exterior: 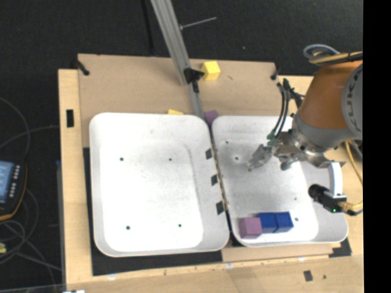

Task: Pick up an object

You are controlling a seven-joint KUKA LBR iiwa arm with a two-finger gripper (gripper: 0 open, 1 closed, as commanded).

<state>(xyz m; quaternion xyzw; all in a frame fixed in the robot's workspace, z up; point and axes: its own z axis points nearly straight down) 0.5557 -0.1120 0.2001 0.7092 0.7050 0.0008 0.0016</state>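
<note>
We see the gripper (267, 157) hanging over the upper middle of the right bin (244, 133), its fingers a little apart with nothing between them. The things we could take lie well apart from it, at that bin's near edge: a purple block (250, 226) touching a blue block (275, 221). We judge both light, stiff and smooth-sided. Taking the purple one across its free faces looks safest to us, since the blue one crowds its right side.

Purple block (250, 226) touching blue block (274, 221).
</note>
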